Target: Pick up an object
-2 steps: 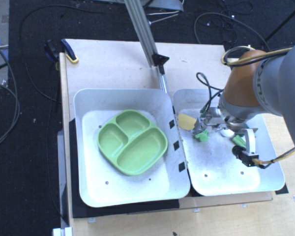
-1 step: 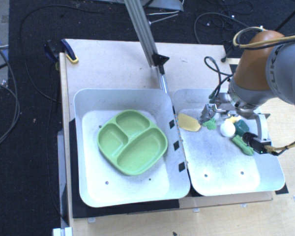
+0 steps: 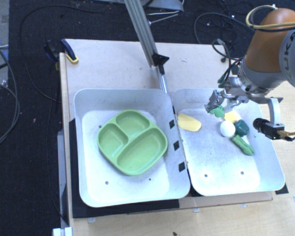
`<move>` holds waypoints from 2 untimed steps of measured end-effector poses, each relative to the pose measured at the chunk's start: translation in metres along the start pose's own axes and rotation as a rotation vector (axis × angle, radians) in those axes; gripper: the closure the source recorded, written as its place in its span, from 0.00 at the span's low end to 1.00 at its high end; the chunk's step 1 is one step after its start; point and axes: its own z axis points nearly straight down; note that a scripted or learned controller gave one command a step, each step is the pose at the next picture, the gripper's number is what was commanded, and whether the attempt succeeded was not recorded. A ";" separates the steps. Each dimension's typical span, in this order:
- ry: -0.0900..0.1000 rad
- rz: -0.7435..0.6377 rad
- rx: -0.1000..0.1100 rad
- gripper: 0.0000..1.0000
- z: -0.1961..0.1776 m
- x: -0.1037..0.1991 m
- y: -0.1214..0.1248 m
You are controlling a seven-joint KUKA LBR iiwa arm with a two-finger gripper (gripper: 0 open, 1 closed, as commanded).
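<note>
Tool [image 3: 217,105] low over the right bin's far side, right above a little pile of toys.

Can't tell if its jaws are apart or together, the wrist blocks that. Right bin [image 3: 226,181] has a yellow banana-ish piece [image 3: 189,123] near its left wall, then a cluster by the tool: white egg [image 3: 227,129], dark green block [image 3: 241,127], a green pod-shaped veggie [image 3: 243,144], plus a small green bit [image 3: 218,112] touching the tool tip. Left bin [image 3: 88,181] holds a green divided plate [image 3: 132,141], well apart from all that.
</note>
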 end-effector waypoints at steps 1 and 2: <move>0.001 0.003 0.010 1.00 0.028 0.000 0.000; 0.003 -0.004 0.009 1.00 0.033 0.056 0.003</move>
